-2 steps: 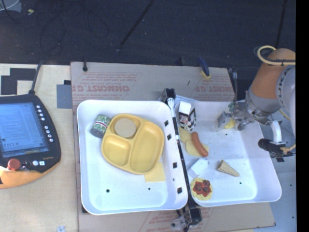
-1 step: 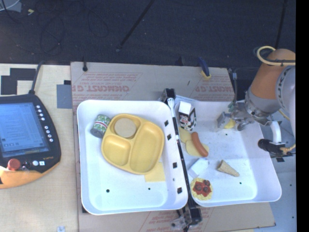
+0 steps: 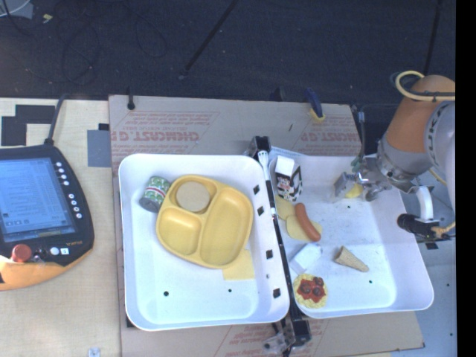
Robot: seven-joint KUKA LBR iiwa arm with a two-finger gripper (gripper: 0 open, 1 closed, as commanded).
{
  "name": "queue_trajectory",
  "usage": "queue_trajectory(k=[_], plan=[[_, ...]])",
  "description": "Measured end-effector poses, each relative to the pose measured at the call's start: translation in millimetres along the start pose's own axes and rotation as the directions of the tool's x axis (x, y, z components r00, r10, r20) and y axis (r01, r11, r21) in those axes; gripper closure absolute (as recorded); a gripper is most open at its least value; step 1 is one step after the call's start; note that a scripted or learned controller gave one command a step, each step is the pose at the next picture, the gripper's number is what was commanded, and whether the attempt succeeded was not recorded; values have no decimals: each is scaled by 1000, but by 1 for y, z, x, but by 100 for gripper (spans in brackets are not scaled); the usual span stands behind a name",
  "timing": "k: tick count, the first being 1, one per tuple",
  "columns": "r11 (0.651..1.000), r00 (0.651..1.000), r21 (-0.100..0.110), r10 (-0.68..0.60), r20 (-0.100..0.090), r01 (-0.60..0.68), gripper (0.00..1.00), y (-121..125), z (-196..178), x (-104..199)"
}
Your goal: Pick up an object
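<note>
Camera view: sausage (image 3: 308,222) lies slantwise, long axis upper-left to lower-right.

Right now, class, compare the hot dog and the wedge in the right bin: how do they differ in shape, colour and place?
The hot dog is long, rounded and red-orange; the wedge is a pale tan triangle. The hot dog lies on a yellow slice near the divider; the wedge rests on the bare floor of the bin. The hot dog looks larger than the wedge. Both lie flat in the right bin, apart from the pincer.

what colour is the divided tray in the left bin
Yellow. The divided tray shows plainly in the camera view.
</note>
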State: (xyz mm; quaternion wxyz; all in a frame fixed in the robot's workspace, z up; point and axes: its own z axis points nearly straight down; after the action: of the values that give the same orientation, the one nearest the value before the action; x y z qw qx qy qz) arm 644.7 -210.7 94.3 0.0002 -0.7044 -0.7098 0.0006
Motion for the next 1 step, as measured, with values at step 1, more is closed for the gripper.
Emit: queue_trajectory(k=[1], plan=[[1000,1000,-1,-1,0,1,0,0,-2,0]])
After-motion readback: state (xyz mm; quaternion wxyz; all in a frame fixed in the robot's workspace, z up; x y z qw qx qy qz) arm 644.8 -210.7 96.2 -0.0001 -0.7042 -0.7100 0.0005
